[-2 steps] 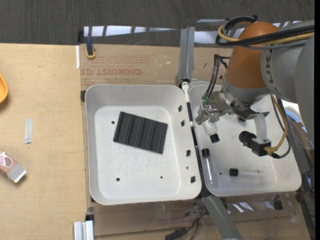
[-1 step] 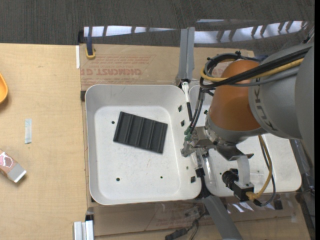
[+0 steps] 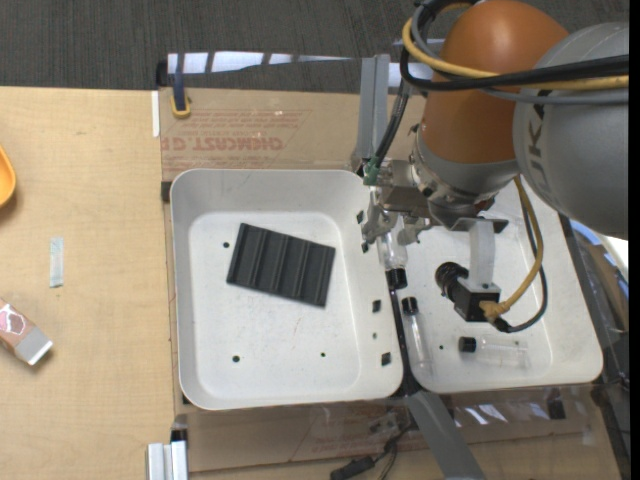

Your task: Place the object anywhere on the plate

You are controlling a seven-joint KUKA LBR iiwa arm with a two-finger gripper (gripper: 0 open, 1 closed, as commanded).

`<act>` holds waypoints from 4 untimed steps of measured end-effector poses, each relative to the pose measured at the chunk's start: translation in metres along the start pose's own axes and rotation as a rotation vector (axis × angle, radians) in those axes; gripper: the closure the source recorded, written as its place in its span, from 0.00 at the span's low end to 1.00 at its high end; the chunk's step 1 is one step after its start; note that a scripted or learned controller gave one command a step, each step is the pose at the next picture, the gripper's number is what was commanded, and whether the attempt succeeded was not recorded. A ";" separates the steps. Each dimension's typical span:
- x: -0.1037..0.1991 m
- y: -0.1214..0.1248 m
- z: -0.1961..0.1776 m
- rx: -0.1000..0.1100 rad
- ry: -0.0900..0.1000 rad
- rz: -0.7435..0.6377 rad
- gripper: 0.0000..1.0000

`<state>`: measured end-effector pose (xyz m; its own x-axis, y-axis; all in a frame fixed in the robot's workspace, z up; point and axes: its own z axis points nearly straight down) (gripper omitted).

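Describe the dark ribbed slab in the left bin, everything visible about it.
The dark ribbed slab is a flat rectangle, charcoal to black, with parallel grooves running across its short side. It looks like matte rubber or plastic. It lies flat on the floor of the left bin, rotated slightly, in the upper middle, clear of the walls. Nothing touches it; the gripper is off to its right.

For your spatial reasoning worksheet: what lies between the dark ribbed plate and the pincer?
In the camera view, bare white bin floor and the bin's right wall separate the dark ribbed plate from the pincer; nothing else lies between.
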<state>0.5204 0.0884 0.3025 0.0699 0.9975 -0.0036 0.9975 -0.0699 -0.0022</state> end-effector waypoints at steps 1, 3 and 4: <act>0.039 -0.041 0.160 0.004 0.000 0.091 1.00; 0.056 -0.048 0.153 0.004 0.000 0.255 1.00; 0.132 -0.054 0.211 0.004 -0.003 0.604 1.00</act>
<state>0.4757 0.2234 0.0909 0.6242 0.7812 -0.0080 0.7812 -0.6243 -0.0026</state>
